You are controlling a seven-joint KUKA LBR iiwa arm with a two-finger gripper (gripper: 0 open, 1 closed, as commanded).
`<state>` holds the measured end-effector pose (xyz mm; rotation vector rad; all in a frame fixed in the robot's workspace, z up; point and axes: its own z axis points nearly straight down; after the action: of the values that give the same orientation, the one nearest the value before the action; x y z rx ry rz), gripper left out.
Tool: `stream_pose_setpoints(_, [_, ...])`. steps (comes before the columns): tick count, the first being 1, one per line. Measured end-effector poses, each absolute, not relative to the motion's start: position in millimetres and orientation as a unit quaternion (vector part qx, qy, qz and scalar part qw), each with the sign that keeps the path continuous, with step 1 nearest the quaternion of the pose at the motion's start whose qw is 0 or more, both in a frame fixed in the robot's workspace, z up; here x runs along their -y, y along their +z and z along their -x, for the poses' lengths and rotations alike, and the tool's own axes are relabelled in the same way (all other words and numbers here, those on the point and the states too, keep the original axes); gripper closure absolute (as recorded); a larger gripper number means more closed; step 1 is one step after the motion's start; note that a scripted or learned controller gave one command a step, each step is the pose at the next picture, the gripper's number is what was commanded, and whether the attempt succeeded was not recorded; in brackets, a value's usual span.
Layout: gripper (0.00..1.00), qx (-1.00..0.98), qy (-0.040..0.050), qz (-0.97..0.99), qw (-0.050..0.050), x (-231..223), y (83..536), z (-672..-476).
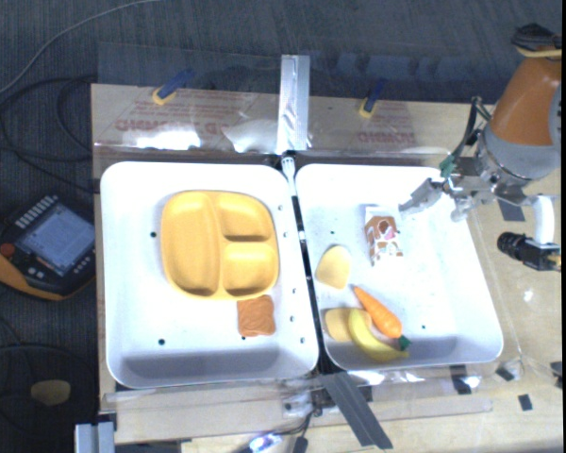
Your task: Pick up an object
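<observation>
Dark carpet surrounds our bench, where two shallow white bins sit side by side with a metal divider post between their far corners.

We take the nearest candidate for the pick to be the small printed packet (pixel 383 236), flat and rectangular, lying in the upper middle of the right bin (pixel 472 281). Just below and to its left sits a pale yellow rounded piece (pixel 334 266), smooth like moulded plastic. Nearer the front wall, an orange carrot (pixel 377 313) with a green tip lies slanted across a yellow banana (pixel 363 335), the two touching. These look like toy foods, glossy and hard.

Our gripper (pixel 437 192) hovers over the right bin's far right corner, above and to the right of the packet and apart from it. We cannot tell from this angle whether its fingers are spread or closed, and we see nothing held between them. We judge that we are in the approach step, nothing lifted yet. The next move calls for choosing one item, centring over it and descending; the flat packet offers little height to grasp, whereas the carrot's rounded body seems an easier target.

Further out, the left bin (pixel 132 328) holds a yellow compartment plate (pixel 217 243) and, just below it, a brown textured square (pixel 257 317) resembling toast. A handheld pendant (pixel 47 243) rests on the carpet to the left.
</observation>
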<state>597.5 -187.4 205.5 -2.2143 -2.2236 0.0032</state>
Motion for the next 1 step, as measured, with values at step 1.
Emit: stream_pose_setpoints(1, [0.00, 0.775, 0.0017, 0.632, 0.001, 154.2, 138.3, -628.2])
